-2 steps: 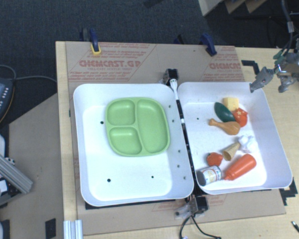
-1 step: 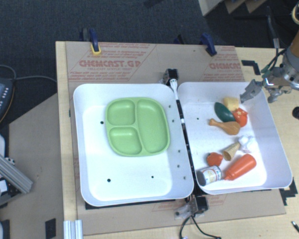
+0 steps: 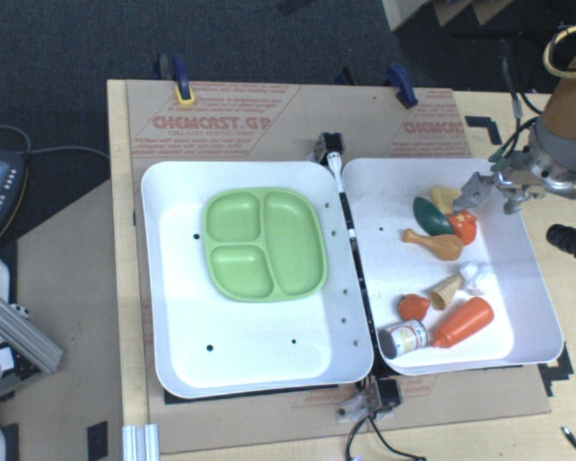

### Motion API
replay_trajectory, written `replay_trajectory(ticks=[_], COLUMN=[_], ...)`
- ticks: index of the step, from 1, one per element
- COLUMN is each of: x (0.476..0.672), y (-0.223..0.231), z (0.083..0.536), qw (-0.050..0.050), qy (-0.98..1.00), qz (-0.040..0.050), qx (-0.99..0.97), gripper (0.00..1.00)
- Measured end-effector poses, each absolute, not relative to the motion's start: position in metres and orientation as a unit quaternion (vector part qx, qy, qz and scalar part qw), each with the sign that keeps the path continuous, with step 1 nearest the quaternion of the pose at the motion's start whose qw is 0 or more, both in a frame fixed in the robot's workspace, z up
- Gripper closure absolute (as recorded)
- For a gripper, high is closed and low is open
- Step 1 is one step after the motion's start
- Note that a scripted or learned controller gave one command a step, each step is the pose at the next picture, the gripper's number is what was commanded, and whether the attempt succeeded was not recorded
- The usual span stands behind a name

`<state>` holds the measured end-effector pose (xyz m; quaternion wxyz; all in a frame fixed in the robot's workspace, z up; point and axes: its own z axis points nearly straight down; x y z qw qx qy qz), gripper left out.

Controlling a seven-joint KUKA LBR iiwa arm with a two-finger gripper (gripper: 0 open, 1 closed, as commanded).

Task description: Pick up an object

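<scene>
White right bin (image 3: 518, 344), toy food (image 3: 440, 221) just left of fingers (image 3: 494, 190)

Plenty of open floor in my left bin (image 3: 173, 344): the green divided plate (image 3: 266, 244) sits upper-middle, so the whole lower strip and left side are bare. The right bin (image 3: 538, 296) is the tight one. A dark green piece (image 3: 430, 215), a red-orange piece (image 3: 463, 228) and a tan drumstick shape (image 3: 435, 244) bunch up at its upper middle. Lower down, a small jar (image 3: 405, 338), an orange carrot-like thing (image 3: 463, 323) and a red ball (image 3: 413, 306) crowd together. Its upper-left corner and right edge look clear.
</scene>
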<state>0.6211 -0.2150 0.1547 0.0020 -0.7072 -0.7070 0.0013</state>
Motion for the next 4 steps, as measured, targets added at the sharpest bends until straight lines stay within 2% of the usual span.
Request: replay_trajectory(ticks=[1,2,3,4], x=[0.615,0.615,0.616,0.616], y=[-0.211,-0.210,-0.210,-0.211], z=[0.093,0.084,0.096,0.140], qw=[0.003,0.002,0.000,-0.003], qy=[-0.707,-0.707,-0.707,-0.707], qz=[0.0013,0.0007,0.0001,-0.0012], qx=[-0.707,-0.707,-0.707,-0.707], gripper=[0.00,0.00,1.00,1.00])
